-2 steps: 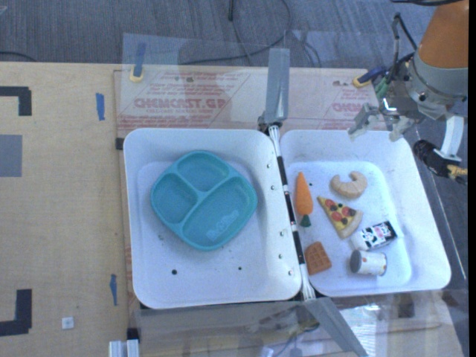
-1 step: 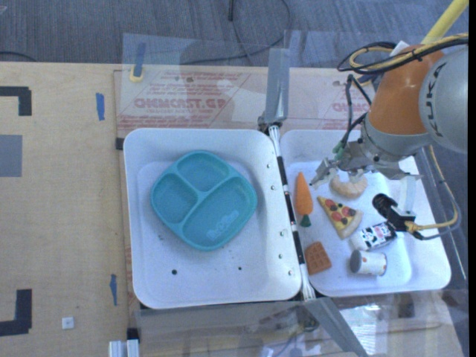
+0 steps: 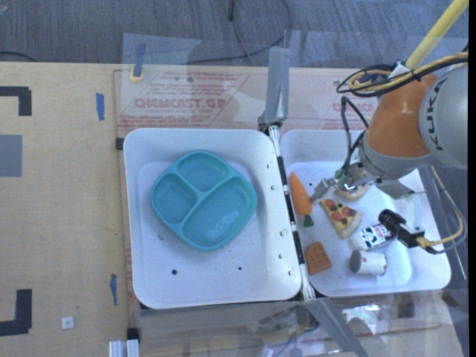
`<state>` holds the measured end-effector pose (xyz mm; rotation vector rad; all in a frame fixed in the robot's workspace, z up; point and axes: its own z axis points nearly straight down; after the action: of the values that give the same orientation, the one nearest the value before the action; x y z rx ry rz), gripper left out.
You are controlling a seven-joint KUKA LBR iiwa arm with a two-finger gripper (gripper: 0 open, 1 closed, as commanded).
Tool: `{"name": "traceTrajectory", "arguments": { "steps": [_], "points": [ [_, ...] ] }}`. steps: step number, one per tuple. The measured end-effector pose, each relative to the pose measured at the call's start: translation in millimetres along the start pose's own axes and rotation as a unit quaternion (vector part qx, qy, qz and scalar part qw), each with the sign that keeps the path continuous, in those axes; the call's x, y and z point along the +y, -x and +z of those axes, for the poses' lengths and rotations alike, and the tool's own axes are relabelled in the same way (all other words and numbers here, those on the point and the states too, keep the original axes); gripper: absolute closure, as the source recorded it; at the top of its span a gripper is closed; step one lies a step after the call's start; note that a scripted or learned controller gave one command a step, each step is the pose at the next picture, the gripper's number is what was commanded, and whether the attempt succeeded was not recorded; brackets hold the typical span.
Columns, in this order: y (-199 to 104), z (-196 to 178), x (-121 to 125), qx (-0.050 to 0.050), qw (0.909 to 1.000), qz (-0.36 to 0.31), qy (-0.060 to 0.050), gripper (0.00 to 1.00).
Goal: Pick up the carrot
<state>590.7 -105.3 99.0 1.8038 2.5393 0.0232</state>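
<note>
A grey-and-orange arm (image 3: 405, 125) is reaching into the right bin (image 3: 428, 274), its claw (image 3: 332, 186) hanging beside the carrot (image 3: 300, 194) lying along the bin's left wall; whether the claw is open cannot be told. A teal divided plate (image 3: 204, 199) is sitting in the left bin (image 3: 149, 274)

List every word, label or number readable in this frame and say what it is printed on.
"KUKA", partly cut off, on the arm's grey housing.
Red lettering on the clear sheet behind the bins: too blurred to read.
Embossed marking on the blue divided plate: illegible.
Nothing readable on the carrot.
</note>
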Motion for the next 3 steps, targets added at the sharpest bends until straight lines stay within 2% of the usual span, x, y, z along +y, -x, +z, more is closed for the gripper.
{"name": "traceTrajectory", "arguments": {
  "steps": [1, 2, 3],
  "points": [
    [3.3, -8.7, -1.1, 0.000, 1.0000, 0.004, 0.001, 1.00],
    [-48.3, -92.2, -10.8, 0.003, 0.9933, 0.116, -0.007, 1.00],
    [-109.7, -88.6, -77.3, 0.004, 0.9866, 0.162, -0.016, 1.00]
  ]
}}
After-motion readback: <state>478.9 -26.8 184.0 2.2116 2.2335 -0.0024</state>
